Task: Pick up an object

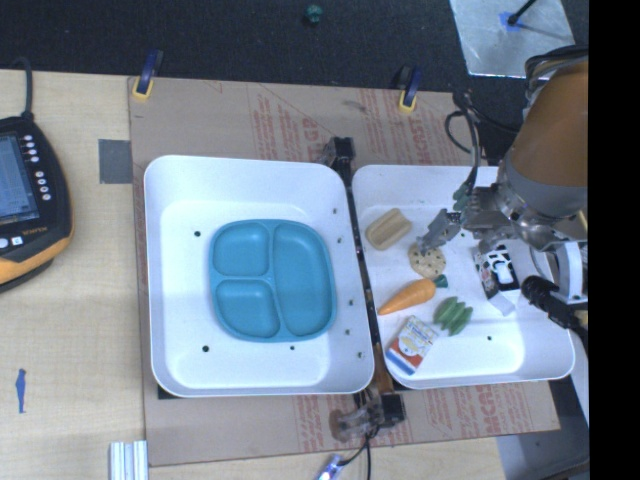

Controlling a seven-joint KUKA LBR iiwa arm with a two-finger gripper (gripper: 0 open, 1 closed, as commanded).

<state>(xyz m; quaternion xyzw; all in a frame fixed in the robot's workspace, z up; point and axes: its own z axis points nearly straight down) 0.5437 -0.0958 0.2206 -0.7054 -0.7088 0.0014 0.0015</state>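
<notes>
While the arm (pixel 548 138) reaches in from the right edge of the camera view, its grey body and orange band sit above the right bin (pixel 520 363). The gripper (pixel 441 231) hangs over the upper middle of that bin, its fingers pointing down and to the left. The fingers (pixel 436 234) appear as a narrow grey wedge, and whether they stand apart or together cannot be told from this angle. Nothing is visible between them.

Contents of the right bin:
- A tan bread-like block (pixel 387 228) lies near the upper left corner.
- A speckled cookie (pixel 427 260) lies just below the fingertips; contact cannot be confirmed.
- An orange carrot (pixel 408 295) lies below the cookie, tilted, with its green end toward the right.
- A green vegetable piece (pixel 452 314) lies just right of the carrot.
- A small printed packet (pixel 411 343) lies near the lower left corner.
- A black-and-white item (pixel 496 270) lies under the wrist; its type cannot be identified.

The left bin (pixel 175 363) holds a blue divided plate (pixel 271 279) with three compartments, centred on the bin floor.

A handheld control pendant (pixel 28 203) rests on the bench (pixel 70 368) well left of both bins
</notes>
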